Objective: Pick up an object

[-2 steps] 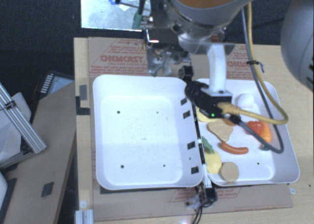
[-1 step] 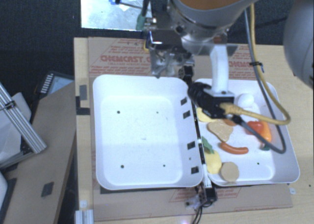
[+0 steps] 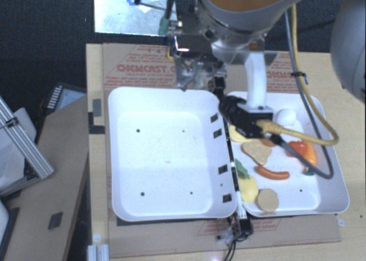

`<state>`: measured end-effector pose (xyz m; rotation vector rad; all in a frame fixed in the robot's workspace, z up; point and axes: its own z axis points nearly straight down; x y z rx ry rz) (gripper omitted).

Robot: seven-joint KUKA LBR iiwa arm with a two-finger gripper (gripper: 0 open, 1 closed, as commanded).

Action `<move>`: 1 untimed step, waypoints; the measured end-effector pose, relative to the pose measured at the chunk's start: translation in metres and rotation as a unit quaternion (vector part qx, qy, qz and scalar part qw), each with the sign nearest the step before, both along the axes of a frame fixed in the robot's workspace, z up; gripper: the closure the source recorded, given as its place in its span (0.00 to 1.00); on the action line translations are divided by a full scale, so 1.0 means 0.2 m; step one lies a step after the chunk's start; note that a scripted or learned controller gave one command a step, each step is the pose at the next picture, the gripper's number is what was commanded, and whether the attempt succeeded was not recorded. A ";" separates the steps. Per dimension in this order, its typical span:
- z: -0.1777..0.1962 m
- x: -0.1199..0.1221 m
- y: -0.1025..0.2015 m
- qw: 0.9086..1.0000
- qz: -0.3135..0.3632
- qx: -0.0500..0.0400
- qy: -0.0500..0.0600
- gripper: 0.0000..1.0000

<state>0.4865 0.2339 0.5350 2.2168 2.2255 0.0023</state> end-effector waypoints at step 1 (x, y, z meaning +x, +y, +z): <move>-0.15 0.00 -0.21 1.000 -0.003 -0.001 0.002 1.00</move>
